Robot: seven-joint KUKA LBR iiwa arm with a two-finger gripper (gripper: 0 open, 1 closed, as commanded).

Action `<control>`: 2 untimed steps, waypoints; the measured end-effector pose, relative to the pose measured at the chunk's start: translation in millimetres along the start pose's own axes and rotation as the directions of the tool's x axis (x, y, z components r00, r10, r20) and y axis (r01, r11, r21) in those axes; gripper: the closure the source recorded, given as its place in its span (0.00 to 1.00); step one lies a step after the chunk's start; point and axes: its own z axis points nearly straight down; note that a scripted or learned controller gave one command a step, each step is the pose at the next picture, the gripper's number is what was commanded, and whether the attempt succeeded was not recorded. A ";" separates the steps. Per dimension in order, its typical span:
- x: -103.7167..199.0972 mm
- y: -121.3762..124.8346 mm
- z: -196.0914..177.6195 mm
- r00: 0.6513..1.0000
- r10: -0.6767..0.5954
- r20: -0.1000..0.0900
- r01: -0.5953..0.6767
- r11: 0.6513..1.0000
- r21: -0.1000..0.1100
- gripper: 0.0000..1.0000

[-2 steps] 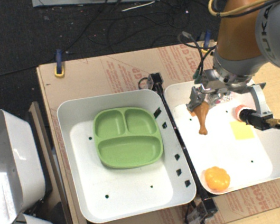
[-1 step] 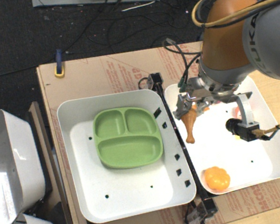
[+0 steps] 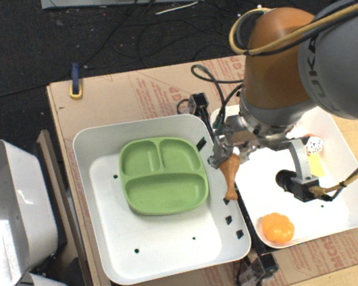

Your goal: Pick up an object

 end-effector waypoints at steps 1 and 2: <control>53.7 -25.8 16.4 1.000 -0.001 0.000 0.001 1.000 0.002 1.00; 50.0 -24.5 15.6 1.000 0.007 0.002 -0.007 1.000 -0.001 0.00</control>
